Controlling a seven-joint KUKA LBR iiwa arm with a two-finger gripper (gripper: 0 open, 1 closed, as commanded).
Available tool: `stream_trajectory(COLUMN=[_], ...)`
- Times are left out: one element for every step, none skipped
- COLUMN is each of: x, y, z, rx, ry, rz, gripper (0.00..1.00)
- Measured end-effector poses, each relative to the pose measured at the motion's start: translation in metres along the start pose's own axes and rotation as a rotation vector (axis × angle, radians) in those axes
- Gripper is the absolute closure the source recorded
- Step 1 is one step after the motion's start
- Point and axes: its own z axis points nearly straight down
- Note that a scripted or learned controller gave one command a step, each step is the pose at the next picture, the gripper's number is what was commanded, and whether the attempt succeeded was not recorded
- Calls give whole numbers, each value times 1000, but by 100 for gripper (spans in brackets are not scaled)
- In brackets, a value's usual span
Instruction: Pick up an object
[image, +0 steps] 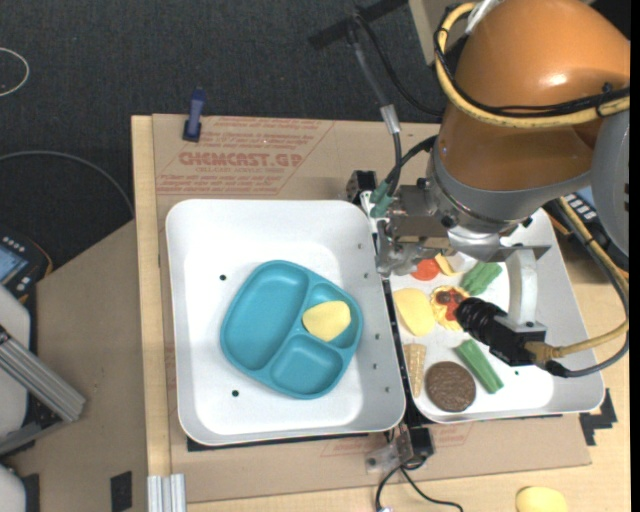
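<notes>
Two white bins sit on a bench. Arm hangs over the right bin, gripper hidden beneath it, grasp unclear. Toy foods lie just below; a teal plate sits left. Likely reaching; next, descend and close.

From my seat I see two bins side by side on the bench. The left bin holds a divided plate, and a small rounded piece lies in the plate's right-hand compartment. The right bin holds a cluster of toy foods: a wedge near its left wall, a cone in front of that, a round biscuit just beside the cone, and a stick to the biscuit's right. The arm hangs over the right bin's back half.
</notes>
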Motion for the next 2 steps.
stream_trajectory(x=[-68,-63], y=[0,-1], z=[-26,-1], rx=[-4,6], ry=[-2,0], rz=[8,2], gripper=[100,100])
